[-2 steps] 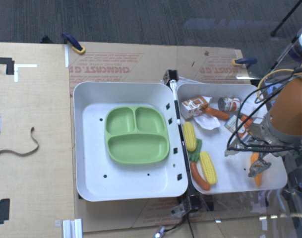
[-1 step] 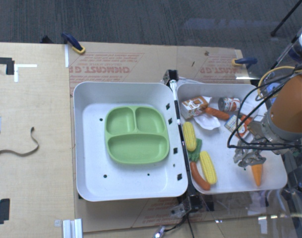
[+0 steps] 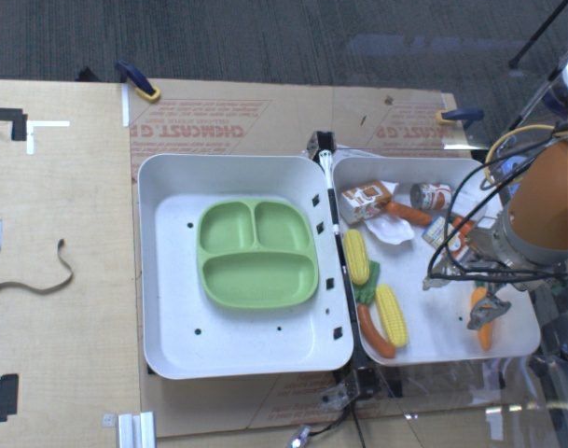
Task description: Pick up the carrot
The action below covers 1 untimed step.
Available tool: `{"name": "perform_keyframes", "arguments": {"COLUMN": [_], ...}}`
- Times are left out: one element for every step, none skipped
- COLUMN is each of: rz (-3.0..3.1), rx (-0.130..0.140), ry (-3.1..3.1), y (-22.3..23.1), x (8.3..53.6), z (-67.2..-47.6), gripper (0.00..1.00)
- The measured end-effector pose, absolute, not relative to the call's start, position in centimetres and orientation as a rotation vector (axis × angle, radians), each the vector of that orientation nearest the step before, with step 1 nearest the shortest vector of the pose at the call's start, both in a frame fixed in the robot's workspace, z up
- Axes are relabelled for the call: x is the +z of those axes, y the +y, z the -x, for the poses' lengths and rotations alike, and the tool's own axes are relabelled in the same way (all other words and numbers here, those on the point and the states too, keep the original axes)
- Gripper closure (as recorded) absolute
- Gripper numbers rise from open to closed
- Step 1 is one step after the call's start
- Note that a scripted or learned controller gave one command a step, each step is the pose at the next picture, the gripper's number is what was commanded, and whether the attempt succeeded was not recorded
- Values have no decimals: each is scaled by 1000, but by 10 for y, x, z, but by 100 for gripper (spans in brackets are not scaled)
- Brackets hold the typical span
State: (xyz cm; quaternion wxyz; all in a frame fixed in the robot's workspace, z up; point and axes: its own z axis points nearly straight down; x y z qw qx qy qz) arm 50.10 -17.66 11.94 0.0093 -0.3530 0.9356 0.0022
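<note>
Closest to the bench's front edge, in the right bin (image 3: 433,348), a red sausage (image 3: 375,332) lies by the bin's left wall, with a yellow corn cob (image 3: 391,315) just beside it. Over on the right side of the same bin is the gripper (image 3: 485,312), hanging low off the grey arm with its orange band (image 3: 543,199), and black cables loop around it. A small orange carrot (image 3: 484,322) sits right at the gripper's tip — the top of it is tucked under the fingers and the rest pokes out toward the front wall. Whether the fingers really squeeze it, I cannot tell (they are dark and bunched up from here). A little farther back there is a second corn cob (image 3: 356,256) with something green (image 3: 367,283) next to it. Behind that come a crumpled white wrapper (image 3: 392,229), a long orange thing (image 3: 408,214) lying on it, a small carton (image 3: 367,200) and a can (image 3: 431,197) on its side. In the left bin (image 3: 162,250) a green plate (image 3: 258,254) with three sections lies flat — nothing else touches it.
</note>
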Motion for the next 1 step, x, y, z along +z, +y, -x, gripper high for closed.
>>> {"name": "perform_keyframes", "arguments": {"rz": [1391], "rx": [4], "ry": [2802], "y": [-201], "x": [95], "z": [-499], "gripper": [0]}}
